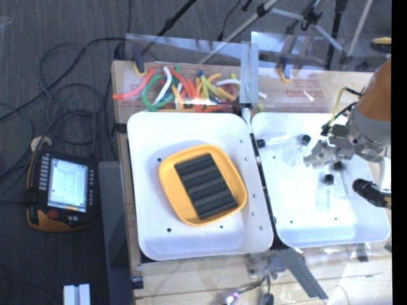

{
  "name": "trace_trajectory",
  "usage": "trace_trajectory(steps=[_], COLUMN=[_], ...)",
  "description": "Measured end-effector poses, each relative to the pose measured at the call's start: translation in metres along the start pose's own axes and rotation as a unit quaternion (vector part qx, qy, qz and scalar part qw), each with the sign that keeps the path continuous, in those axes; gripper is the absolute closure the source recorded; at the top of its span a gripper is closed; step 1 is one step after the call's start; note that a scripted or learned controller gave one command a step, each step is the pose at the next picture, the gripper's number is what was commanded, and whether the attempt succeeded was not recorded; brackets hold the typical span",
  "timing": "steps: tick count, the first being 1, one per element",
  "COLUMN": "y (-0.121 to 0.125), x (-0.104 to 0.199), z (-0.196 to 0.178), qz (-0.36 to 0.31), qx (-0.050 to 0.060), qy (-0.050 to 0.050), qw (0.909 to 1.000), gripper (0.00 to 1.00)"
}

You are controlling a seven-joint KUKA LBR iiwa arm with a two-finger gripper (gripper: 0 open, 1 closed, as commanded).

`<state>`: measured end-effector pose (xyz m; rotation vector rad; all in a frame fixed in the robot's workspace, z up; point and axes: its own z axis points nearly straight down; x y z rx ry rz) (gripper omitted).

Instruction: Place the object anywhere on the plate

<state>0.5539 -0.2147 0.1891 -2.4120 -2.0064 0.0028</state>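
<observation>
1. Camera view, far left: a handheld control pendant (58, 186) with a lit screen and an orange-trimmed case lies on the dark carpet beside the bench, with black cables trailing around it.
2. Behind the left bin (149, 234), a tangle of red, orange, green and white tubes (181, 88) sits along the back edge of the bench.
3. In the middle of the left bin, a yellow plate (170, 183) with rounded corners rests at a slant to the bin's walls.
4. The object (205, 186), a dark grey rectangular block with parallel ridges running across its top, lies flat on the plate. It covers most of the plate's centre and is turned to the same slant, with a yellow rim showing all around it.
5. The right bin (305, 227) stands just beside the left one, their inner rims touching.
6. The gripper (323, 152) hangs over the upper right part of the right bin, well apart from the plate. Whether it is open or closed cannot be told.
7. At the right edge, the grey arm (372, 122) with its orange band reaches in above that bin.
</observation>
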Motion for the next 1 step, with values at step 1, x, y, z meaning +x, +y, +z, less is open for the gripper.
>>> trace_trajectory(steps=[1], y=[0.0], x=[0.0], z=[0.0], qz=[0.0], qx=[0.0], qy=[0.0], qw=[1.0], gripper=[0.0])
